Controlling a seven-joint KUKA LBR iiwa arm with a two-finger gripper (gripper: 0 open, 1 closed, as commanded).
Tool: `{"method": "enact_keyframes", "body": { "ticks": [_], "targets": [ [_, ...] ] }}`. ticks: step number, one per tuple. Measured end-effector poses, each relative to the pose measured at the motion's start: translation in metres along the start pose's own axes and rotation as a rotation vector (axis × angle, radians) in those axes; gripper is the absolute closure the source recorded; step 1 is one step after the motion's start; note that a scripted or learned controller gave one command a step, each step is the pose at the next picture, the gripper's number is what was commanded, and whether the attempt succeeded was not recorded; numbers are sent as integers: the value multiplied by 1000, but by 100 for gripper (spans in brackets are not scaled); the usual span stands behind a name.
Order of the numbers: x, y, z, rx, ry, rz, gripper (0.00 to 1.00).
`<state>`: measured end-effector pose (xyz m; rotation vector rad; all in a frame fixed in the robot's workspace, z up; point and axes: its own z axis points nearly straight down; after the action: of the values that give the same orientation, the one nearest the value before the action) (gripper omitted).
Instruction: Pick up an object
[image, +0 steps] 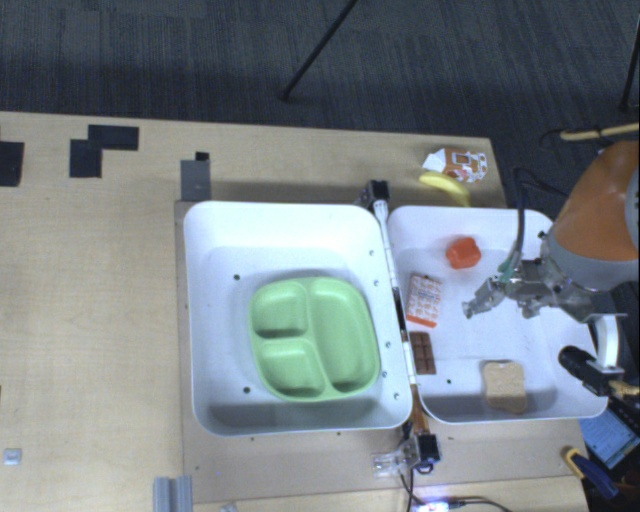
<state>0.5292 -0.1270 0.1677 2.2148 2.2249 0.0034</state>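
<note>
The left bin (205, 330) holds a green divided tray (313, 337) at its middle. The right bin (535, 222) holds an orange object (462, 253) near its far edge, a printed packet (424, 299) and brown bar (424, 352) along its left wall, and a tan block (504, 385) at its near edge; print unreadable. The gripper (483, 300) hovers mid-bin, fingers spread, gripping nothing

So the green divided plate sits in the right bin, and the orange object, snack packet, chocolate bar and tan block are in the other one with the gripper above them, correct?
Not quite: the camera view shows the green divided plate in the left bin. The orange object, snack packet, chocolate bar and tan block are in the right bin, with the gripper above them.
</note>
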Motion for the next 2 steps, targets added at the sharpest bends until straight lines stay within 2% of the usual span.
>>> {"method": "enact_keyframes", "body": {
  "ticks": [1,2],
  "targets": [
    [18,55,78,-7,1,-2,0],
    [19,56,67,-12,0,-7,100]
  ]
}}
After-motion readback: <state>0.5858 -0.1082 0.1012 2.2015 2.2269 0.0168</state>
